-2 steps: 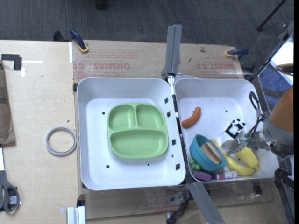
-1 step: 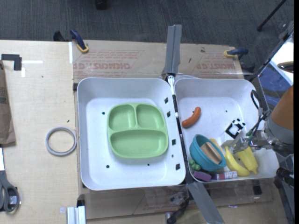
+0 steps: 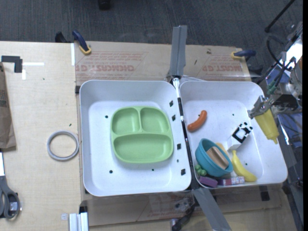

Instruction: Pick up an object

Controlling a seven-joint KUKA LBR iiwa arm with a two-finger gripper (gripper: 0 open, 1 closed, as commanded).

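My gripper [image 3: 258,110] hangs over the right bin's [image 3: 226,97] right wall, reaching in from the right. A yellow bottle [image 3: 267,125] hangs tilted just under its grey fingers, top end between them, and the gripper is shut on it. Lower in the same bin lie an orange sausage [image 3: 197,121], a black-and-white block [image 3: 242,132], a blue bowl [image 3: 211,159] with a tan piece in it, a banana [image 3: 242,167], green grapes [image 3: 197,169], a purple piece [image 3: 209,181] and a small white tube [image 3: 232,180].
The left bin [image 3: 91,129] holds a green divided plate [image 3: 142,134]. A grey divider bar [image 3: 178,52] runs between the bins at the back. On the bench to the left lie a tape ring [image 3: 62,145] and scissors [image 3: 9,203]. Cables crowd the right edge.
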